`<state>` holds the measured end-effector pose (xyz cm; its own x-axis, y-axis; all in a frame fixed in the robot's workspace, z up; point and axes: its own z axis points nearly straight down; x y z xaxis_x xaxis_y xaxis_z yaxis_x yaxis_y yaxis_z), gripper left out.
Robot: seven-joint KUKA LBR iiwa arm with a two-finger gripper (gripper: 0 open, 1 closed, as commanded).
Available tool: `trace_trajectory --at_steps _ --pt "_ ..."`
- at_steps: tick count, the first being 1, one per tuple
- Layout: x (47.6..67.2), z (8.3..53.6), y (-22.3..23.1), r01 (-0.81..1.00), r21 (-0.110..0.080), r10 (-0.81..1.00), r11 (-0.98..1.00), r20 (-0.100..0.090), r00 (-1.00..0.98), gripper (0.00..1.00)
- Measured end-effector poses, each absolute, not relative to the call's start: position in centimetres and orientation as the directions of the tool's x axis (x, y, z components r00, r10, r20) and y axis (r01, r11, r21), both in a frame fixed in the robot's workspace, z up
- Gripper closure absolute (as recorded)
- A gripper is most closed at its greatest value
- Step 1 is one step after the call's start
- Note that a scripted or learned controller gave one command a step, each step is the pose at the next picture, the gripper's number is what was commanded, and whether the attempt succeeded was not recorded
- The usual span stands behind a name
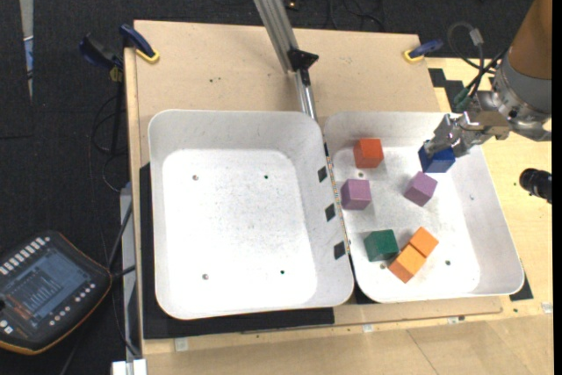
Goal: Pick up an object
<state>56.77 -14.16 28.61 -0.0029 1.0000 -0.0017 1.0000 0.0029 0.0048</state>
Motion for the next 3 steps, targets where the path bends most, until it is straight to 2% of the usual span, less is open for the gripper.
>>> trace_trajectory --at_steps 1,2,3 --pt "58.8 28.6 -8.9 1.000 0.002 1.000 0.008 0.001 -0.008 1.00" --pt "59.3 28.0 -3.4 1.000 -0.002 1.000 0.009 0.002 -0.009 1.00" --pt "61.7 26.9 2.3 1.000 0.001 1.000 0.009 0.001 -0.009 1.00"
